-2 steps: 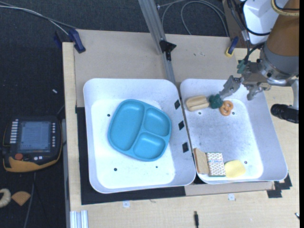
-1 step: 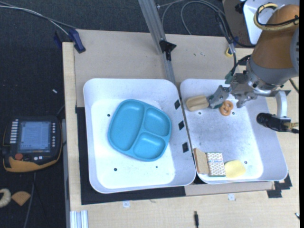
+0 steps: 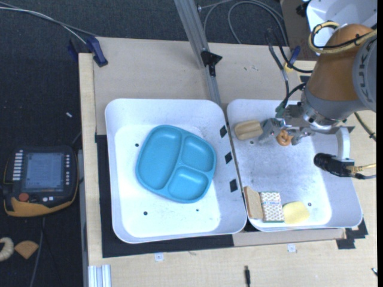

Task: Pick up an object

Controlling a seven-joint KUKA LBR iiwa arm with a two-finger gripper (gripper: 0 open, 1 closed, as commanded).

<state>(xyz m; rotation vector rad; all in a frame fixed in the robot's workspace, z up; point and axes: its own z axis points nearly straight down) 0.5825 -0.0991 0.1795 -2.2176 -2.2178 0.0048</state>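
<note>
**Arm low over the right bin's far end**

The jaws [image 3: 281,131] sit low in the right bin [image 3: 287,178], at its far end, with a small orange object [image 3: 283,139] right at their tip; whether it is gripped or merely lying beside them cannot be told, nor how far apart the jaws stand. Just to the left, a tan rounded block [image 3: 246,129] lies against the bin's far-left corner. At the near edge of the same bin rest a brown slab [image 3: 254,203], a small patterned box [image 3: 271,207] and a yellow sponge-like lump [image 3: 295,211], side by side. The left bin [image 3: 119,160] holds a blue divided plate [image 3: 176,163]. Both bins rest on the wooden tabletop [image 3: 179,268]; a pendant with a screen [image 3: 40,178] lies on the dark floor to the left.
</note>
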